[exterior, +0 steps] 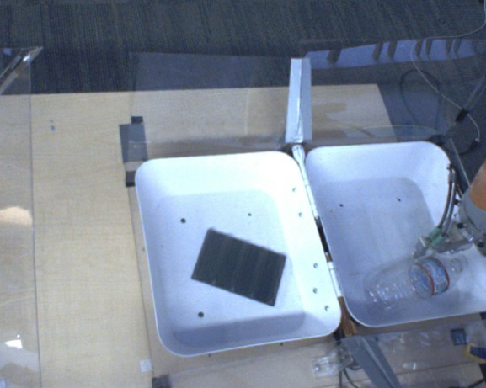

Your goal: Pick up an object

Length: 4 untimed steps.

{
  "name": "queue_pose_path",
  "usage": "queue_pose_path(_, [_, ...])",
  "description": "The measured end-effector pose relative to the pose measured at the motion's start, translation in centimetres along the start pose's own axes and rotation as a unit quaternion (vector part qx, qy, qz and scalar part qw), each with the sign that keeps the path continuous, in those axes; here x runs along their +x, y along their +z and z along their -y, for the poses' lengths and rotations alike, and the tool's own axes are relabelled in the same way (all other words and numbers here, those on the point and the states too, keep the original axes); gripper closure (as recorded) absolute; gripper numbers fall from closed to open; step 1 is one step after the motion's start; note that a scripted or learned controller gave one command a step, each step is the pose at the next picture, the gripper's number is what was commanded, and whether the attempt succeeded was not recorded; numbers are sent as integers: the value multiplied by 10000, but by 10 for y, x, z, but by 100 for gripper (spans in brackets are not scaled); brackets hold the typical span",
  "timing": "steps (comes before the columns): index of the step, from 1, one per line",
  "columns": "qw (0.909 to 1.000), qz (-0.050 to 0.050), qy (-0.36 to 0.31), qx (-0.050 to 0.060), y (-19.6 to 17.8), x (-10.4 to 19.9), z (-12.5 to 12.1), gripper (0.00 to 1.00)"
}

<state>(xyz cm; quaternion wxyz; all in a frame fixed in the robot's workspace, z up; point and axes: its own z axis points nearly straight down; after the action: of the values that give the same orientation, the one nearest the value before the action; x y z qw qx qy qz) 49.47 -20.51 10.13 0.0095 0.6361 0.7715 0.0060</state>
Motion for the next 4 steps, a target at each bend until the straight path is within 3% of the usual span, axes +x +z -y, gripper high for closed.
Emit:
queue_pose_path(1, [10000,0,0,1,0,0,0,0])
queue_pose_path(2, [9993,6,-379,38,11,10,2,0])
queue_pose_path(3, [9986,-15,-519,38,12,1,3,0])
queue_pose_path(4, [9986,-1,-521,1,0,1,0,100])
